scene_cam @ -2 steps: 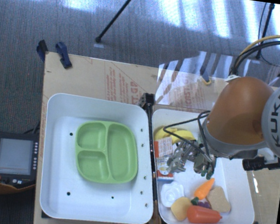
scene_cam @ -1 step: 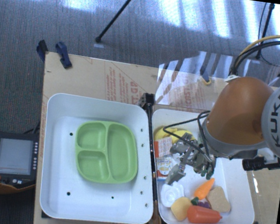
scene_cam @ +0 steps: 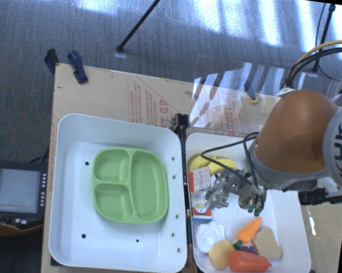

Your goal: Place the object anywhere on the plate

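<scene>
Camera view from above the bench gives me the grey arm with its orange band [scene_cam: 297,134] reaching in from the right, over the right white plastic bin [scene_cam: 294,246]. Its two-finger metal gripper [scene_cam: 233,197] hangs low over this bin. I cannot tell how the fingers stand, because metal parts and cables blur together there.

Just left of the gripper lies a small red and white printed carton [scene_cam: 199,194], and behind it, partly under the wrist, a yellow toy banana [scene_cam: 208,164]. In front of the gripper, toward the near rim, I see an orange toy carrot with purple end [scene_cam: 248,230], touching a tan bread-like slice [scene_cam: 268,243]. Near them are a red-orange block-shaped toy [scene_cam: 249,262], a yellow rounded piece [scene_cam: 221,254] and a white toy egg [scene_cam: 209,237].

Well to the left of the gripper, in the left white bin [scene_cam: 79,151], rests the light green plastic plate with three compartments [scene_cam: 130,185].
</scene>
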`<action>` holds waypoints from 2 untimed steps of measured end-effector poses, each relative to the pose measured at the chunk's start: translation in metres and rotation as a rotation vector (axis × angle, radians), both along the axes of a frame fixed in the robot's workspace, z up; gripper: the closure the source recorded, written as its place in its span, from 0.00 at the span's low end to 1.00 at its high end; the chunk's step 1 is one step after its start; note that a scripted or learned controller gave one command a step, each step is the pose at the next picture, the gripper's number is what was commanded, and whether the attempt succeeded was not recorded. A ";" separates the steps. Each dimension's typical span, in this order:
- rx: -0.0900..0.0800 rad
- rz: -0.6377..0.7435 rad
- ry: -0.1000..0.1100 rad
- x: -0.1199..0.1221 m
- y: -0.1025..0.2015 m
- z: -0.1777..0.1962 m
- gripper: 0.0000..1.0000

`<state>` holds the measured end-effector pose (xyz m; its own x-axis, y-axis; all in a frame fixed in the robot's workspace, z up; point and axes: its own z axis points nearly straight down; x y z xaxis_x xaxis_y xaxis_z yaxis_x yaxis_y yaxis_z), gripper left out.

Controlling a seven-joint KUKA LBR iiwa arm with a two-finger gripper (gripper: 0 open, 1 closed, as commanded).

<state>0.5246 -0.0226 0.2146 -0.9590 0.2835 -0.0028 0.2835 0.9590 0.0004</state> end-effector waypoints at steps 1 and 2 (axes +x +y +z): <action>0.002 -0.029 0.005 0.020 0.050 -0.019 1.00; 0.001 -0.029 0.003 0.021 0.049 -0.018 0.00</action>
